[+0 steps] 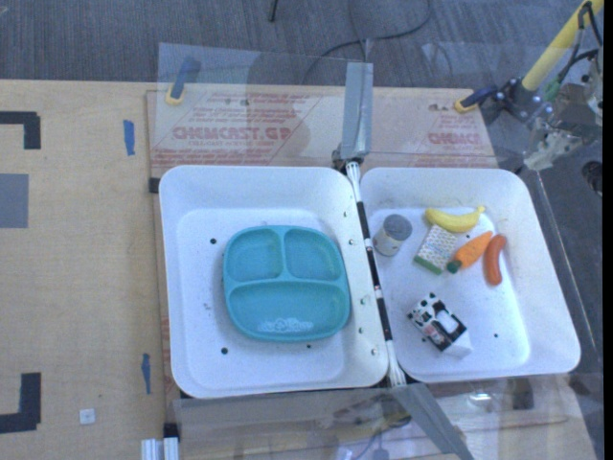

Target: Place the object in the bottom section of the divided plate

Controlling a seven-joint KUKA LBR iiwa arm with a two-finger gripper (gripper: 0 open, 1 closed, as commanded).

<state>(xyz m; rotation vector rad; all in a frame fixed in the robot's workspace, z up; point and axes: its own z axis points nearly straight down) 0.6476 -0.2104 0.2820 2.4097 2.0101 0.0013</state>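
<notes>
Teal divided plate set in the left bin, banana, carrot, sausage, can and black-and-white toy scattered in the right bin, fingers' state cannot be told.

Single fixed camera above bench, looking down at slight slant. Both white bins in frame: left bin at centre, right bin toward right edge. Far enough to take in bench top on left and grey carpet beyond bench's far edge. No second view.
</notes>
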